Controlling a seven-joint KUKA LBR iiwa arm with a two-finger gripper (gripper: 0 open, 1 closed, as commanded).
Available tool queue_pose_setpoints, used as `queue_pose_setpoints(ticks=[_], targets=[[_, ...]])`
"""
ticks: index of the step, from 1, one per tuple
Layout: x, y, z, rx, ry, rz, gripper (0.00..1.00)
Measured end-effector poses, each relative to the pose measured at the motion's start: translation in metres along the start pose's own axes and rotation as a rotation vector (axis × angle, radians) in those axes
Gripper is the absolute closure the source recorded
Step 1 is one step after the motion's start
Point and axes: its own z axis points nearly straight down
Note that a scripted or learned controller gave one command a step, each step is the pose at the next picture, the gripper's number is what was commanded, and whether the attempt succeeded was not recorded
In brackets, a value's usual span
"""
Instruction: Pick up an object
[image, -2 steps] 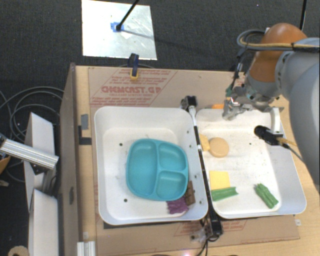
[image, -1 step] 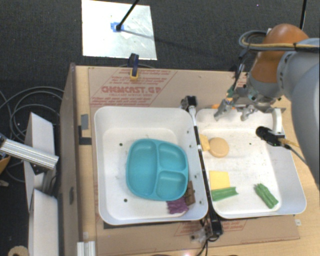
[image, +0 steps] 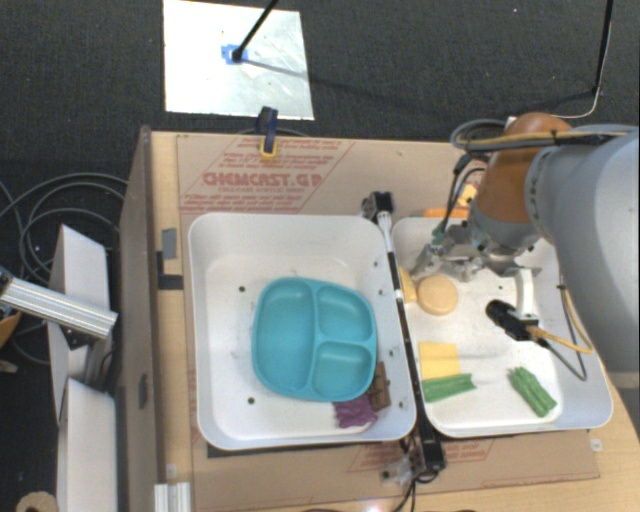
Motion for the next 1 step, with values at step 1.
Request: queue_pose_setpoints(ticks=[1], targets=[[-0.0073, -0.0183, -0.0027, 0.002, 0.003, -0.001, 0.00]])
